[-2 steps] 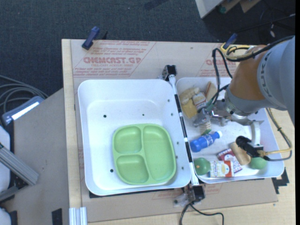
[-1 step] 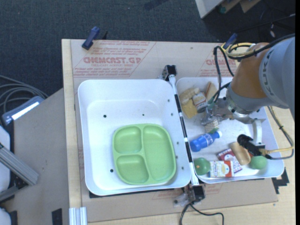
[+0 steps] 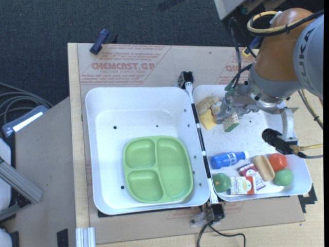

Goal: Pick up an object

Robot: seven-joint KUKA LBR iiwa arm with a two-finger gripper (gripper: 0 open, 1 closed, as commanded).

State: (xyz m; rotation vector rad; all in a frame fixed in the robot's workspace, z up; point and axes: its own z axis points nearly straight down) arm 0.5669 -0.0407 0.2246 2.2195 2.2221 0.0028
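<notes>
- Worktop (image 3: 133,68) of brown board, carrying two white bins side by side.
- Right bin (image 3: 300,187), near end: green apple (image 3: 221,181), small carton (image 3: 241,185), hot dog toy (image 3: 263,167), tomato (image 3: 278,161), green pear (image 3: 283,177).
- Blue bottle (image 3: 227,159) lies just beyond them (on its side).
- Left bin (image 3: 103,117) holds a green divided plate (image 3: 158,169).
- Gripper (image 3: 230,118), at the right bin's far end, pinches a small greenish object (image 3: 231,123) between its fingers, beside a yellow banana (image 3: 207,112).
- Blue clip (image 3: 99,41) at the far worktop corner.
</notes>
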